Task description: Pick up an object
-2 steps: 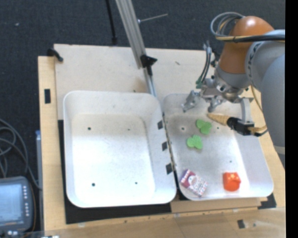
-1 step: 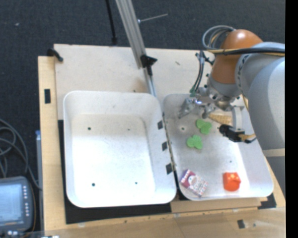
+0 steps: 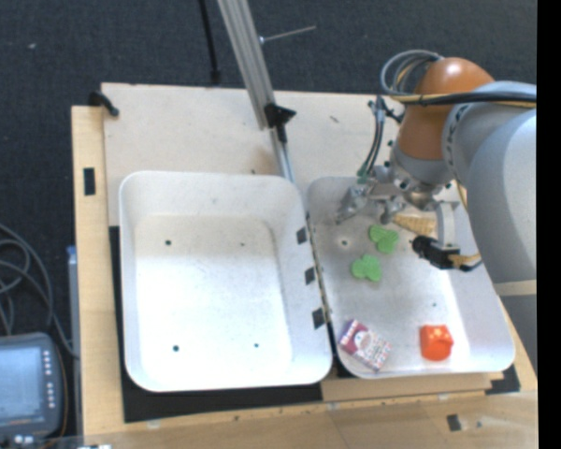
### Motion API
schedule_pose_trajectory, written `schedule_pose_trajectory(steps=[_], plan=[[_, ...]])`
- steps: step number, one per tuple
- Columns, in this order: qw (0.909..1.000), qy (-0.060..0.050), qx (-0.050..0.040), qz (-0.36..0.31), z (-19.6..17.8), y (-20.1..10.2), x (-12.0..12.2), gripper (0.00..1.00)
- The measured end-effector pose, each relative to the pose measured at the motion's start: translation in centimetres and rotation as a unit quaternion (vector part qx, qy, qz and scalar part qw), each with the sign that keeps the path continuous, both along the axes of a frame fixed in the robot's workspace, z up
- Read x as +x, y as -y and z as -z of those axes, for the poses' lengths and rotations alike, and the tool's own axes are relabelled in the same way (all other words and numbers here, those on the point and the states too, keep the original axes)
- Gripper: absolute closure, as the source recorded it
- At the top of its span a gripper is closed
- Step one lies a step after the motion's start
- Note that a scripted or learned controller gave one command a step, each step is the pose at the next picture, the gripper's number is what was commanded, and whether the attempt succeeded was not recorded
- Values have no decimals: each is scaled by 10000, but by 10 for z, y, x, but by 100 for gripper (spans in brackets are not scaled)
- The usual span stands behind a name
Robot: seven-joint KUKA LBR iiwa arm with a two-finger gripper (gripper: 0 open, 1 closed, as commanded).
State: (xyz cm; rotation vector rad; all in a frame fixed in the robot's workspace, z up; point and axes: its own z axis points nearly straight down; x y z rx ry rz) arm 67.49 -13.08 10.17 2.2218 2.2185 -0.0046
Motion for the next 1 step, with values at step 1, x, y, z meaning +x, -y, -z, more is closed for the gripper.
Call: schedule_pose_trajectory(steps=[1], plan=[[10000,16,-6,-4,-12,1,1,100]])
